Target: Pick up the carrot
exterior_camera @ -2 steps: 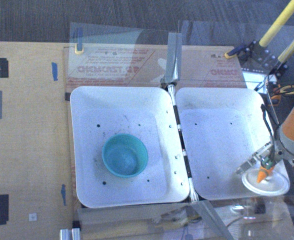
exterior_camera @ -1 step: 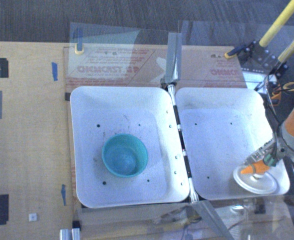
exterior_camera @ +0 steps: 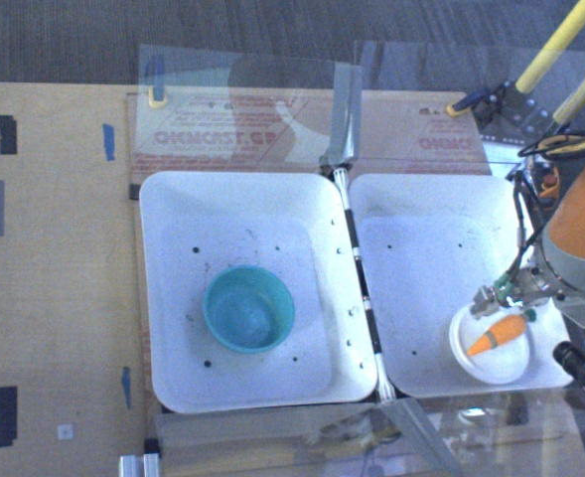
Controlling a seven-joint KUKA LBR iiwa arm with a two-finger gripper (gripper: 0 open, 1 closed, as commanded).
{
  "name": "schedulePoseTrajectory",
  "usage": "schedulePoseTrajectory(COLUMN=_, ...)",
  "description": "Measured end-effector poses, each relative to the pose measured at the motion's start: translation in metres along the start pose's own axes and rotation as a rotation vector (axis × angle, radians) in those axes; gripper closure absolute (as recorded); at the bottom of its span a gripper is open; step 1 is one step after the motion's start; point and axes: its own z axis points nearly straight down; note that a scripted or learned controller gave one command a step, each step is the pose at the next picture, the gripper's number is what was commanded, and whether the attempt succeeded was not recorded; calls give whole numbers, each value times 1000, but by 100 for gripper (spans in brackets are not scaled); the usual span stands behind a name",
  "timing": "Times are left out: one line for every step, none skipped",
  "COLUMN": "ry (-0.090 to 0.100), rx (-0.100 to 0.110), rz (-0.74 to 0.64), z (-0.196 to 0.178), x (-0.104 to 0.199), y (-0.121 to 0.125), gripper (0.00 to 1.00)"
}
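Note:
An orange carrot (exterior_camera: 498, 335) lies slantwise in a small white bowl (exterior_camera: 468, 358) at the near right corner of the right bin (exterior_camera: 421, 266). My gripper (exterior_camera: 508, 297) hangs just above the carrot's upper end, over the bowl's far rim. The arm with its orange band (exterior_camera: 578, 223) comes in from the right and hides the bin's right wall.
A teal bowl (exterior_camera: 248, 309) stands in the left bin (exterior_camera: 222, 217), near its front. A metal divider (exterior_camera: 357, 276) runs between the two bins. Yellow-handled tools (exterior_camera: 555, 43) and cables lie at the back right.

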Motion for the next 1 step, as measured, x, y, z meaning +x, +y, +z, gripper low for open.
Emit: schedulePoseTrajectory(ry=0, rx=0, rz=1, z=0, x=0, y=0, gripper=0)
